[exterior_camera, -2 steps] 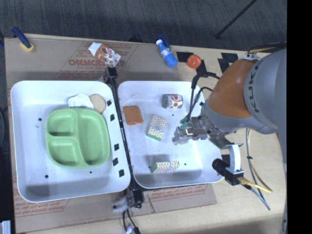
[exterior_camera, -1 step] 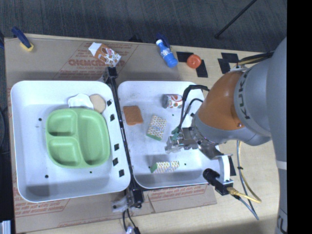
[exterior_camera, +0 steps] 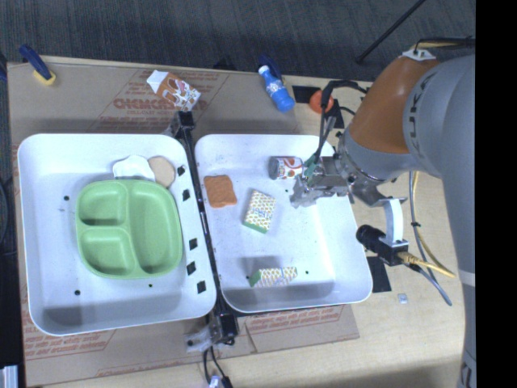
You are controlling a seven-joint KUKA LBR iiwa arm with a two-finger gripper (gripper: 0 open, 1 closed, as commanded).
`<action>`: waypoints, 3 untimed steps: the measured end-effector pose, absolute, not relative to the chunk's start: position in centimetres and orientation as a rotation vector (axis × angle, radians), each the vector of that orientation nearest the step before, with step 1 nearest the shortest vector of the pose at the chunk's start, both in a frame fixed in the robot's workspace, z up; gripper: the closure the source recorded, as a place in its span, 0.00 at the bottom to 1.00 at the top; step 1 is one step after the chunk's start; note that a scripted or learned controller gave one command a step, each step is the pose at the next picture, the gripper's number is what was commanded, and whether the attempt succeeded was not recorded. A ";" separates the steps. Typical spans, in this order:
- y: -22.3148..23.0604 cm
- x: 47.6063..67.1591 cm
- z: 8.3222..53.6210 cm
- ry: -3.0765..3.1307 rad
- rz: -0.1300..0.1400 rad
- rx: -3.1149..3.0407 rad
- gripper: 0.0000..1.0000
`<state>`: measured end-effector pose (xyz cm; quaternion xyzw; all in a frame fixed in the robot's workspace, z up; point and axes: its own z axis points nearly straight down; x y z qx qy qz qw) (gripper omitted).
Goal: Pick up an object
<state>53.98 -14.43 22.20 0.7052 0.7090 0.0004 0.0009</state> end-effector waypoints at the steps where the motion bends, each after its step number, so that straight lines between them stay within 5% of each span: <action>1: -14.4 53.9 22.1 2.228 0.000 2.215 0.00; 2: -15.8 47.6 22.7 2.227 -0.002 2.217 0.00; 3: -11.4 47.7 18.1 2.231 -0.001 2.216 0.00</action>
